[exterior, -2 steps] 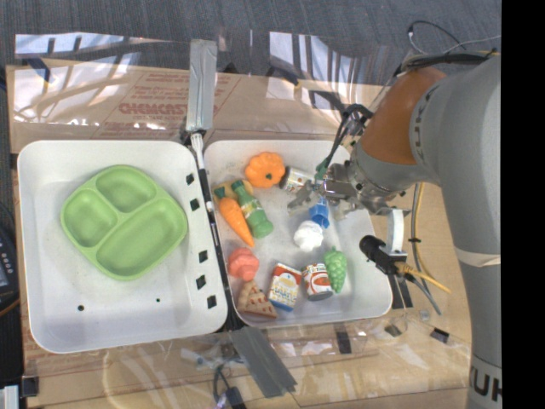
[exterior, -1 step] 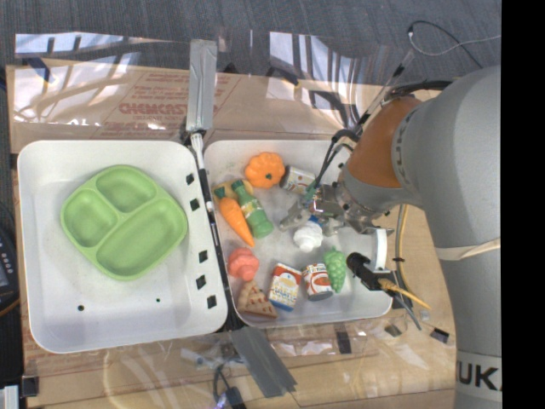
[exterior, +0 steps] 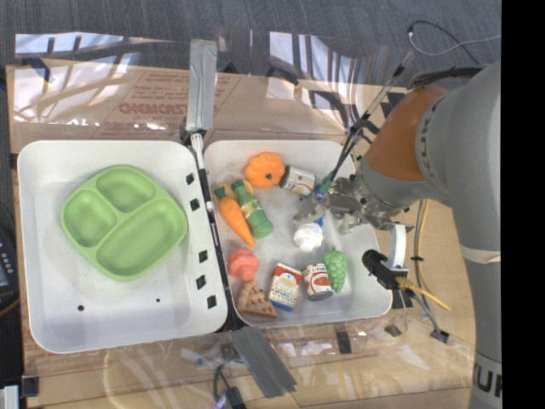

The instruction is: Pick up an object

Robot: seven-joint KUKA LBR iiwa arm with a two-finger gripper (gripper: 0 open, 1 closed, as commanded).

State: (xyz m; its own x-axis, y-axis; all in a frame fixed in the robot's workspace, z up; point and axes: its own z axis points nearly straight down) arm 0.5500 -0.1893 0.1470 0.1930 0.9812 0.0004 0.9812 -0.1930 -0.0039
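— Grey arm (exterior: 443, 143) is low over the right bin (exterior: 366, 309), gripper (exterior: 328, 207) just above a white round toy (exterior: 307, 237). Reaching, I'd say; fingers I can't tell.

— Next?

— Drop squarely, close. Pumpkin (exterior: 265, 169), carrot (exterior: 238, 220), cans crowd it. Left bin (exterior: 43, 313) holds a green divided plate (exterior: 124, 221).

The 2 bins (exterior: 34, 228) are white, and the left one has a light green plate (exterior: 123, 220) in it. The right bin has an orange pumpkin (exterior: 265, 169), an orange carrot (exterior: 238, 220), a pink toy (exterior: 243, 265), green grapes (exterior: 336, 269) and a red and white can (exterior: 318, 281). The arm (exterior: 451, 135) is grey with an orange band (exterior: 400, 143).
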